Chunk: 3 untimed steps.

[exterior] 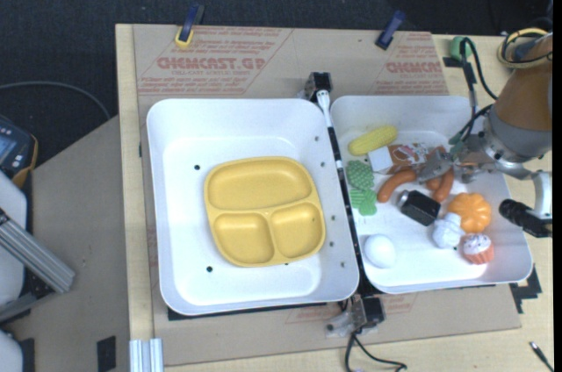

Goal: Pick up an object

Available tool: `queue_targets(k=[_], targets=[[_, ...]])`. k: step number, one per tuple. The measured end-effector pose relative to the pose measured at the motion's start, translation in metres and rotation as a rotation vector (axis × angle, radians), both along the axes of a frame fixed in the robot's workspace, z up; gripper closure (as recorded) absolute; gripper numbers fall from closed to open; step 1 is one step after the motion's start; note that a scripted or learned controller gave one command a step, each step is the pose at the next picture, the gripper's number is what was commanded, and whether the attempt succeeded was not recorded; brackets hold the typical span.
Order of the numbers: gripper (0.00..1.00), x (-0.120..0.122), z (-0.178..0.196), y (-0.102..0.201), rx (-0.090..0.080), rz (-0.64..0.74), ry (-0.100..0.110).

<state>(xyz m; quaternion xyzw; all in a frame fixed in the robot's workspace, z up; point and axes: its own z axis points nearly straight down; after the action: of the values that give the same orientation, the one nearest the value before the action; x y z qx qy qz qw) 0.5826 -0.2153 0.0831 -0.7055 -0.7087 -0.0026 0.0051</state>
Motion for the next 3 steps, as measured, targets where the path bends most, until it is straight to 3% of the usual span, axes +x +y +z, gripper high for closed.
queue_targets(k=[1, 3], targets=[[1.0, 0.0, 0.013, -0.003, -0.009, -0.001, -0.005], [1.0, 0.008, 0.12, -0.004, -0.015, -0.003, -0.012]])
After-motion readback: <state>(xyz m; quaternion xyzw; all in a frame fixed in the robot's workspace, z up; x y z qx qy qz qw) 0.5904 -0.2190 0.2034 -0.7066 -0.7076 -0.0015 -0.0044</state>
